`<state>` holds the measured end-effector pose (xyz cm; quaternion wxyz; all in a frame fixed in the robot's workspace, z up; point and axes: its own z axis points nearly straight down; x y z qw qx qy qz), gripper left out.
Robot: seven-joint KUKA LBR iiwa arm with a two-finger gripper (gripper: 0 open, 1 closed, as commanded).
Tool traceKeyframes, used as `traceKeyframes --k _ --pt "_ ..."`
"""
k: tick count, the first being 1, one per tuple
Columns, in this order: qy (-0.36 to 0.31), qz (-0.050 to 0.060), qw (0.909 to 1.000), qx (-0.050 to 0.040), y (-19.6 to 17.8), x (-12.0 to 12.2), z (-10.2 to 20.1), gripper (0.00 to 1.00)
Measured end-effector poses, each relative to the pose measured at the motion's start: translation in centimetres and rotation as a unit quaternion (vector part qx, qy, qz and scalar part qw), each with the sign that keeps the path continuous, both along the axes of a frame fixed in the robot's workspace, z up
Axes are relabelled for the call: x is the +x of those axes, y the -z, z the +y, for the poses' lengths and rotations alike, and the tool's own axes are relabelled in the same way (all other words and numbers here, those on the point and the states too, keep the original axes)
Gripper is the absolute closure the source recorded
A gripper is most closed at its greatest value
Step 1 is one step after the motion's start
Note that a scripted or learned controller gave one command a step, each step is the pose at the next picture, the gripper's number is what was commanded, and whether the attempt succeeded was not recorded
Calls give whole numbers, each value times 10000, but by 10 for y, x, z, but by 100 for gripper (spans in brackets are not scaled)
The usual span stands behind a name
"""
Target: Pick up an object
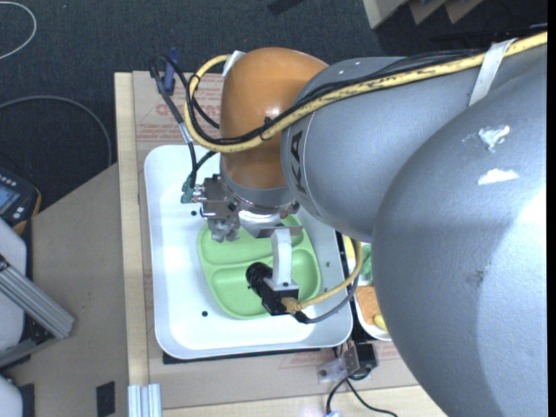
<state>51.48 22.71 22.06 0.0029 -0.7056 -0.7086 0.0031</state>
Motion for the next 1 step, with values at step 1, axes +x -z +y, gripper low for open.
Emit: traceKeyframes --k 1 --pt "39 -57 10000 -2 -21 21 -43 100"
